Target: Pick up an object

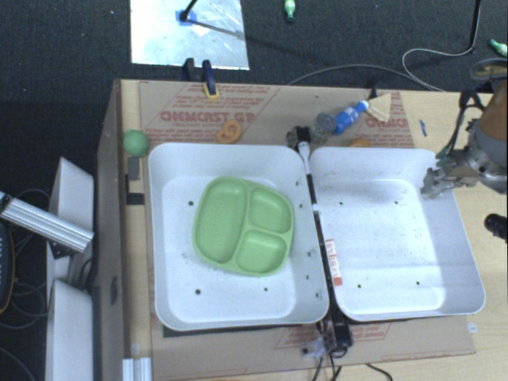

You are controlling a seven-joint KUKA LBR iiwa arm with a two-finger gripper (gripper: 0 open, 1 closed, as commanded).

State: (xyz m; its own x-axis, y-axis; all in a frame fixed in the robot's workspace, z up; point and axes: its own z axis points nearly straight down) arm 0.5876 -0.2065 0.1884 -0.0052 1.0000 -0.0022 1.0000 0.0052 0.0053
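A light green plate (242,226) with three compartments lies flat in the left white bin (171,292). My gripper (438,181) hangs at the far right, over the upper right rim of the right white bin (456,292), on the grey arm (486,153) that comes in from the right edge. It is well away from the plate, and nothing shows in its grasp.
Behind the bins, on the cardboard, lie a blue and clear bottle (345,119), an orange ring (228,131) and a green ball (136,142). A blue clamp (208,78) grips the board's far edge. A shiny sheet (189,22) lies on the dark floor beyond.
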